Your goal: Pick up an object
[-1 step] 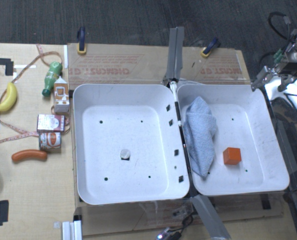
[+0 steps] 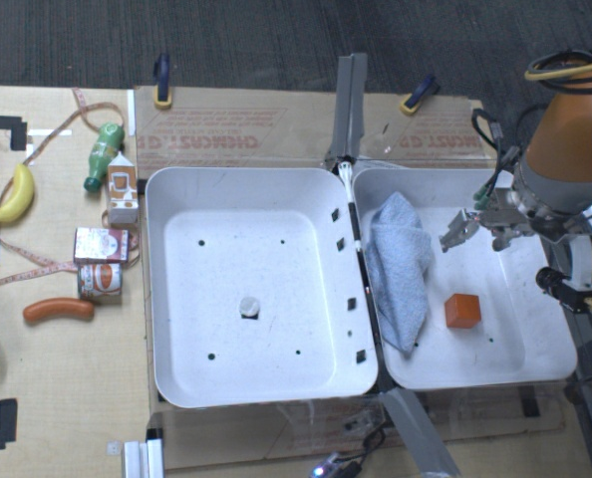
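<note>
Standing over the counter (image 2: 67, 386), camera view, 1 entry: nothing lifted yet, as far as I can judge. Orange block (image 2: 462, 311) rests on the floor of the right bin (image 2: 535, 366), just beside the blue cloth (image 2: 398, 267); small grey disc (image 2: 249, 308) lies in the left bin (image 2: 176, 366). Arm reaches in from the right, wrist bent over the right bin. Pincer (image 2: 472, 229) hovers above and apart from the block, released, grasping nothing. Approach, closing and lift all remain.
</note>
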